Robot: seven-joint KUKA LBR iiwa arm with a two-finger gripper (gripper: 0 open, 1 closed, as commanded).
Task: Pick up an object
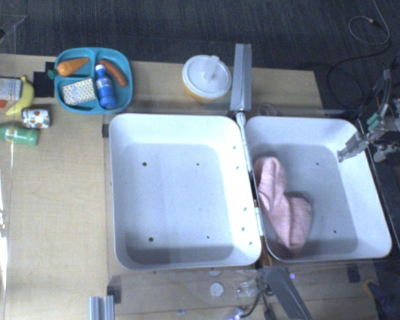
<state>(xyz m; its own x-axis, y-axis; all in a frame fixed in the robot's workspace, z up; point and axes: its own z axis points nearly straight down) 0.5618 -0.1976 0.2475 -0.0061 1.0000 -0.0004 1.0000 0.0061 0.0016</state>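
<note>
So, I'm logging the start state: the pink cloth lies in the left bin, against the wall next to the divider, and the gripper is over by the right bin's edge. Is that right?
One thing is off: the pink cloth lies in the right bin, not the left bin. The rest holds: in the camera view it sits against the wall beside the divider, and the gripper is at the right bin's edge.

2 white bins [173,255] [370,245], 1 pink cloth [283,205], 1 blue tray [123,79], 1 lidded cup [207,77].

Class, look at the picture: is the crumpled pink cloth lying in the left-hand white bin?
No. The crumpled pink cloth lies in the right-hand white bin, against its left wall, not in the left-hand white bin.
</note>
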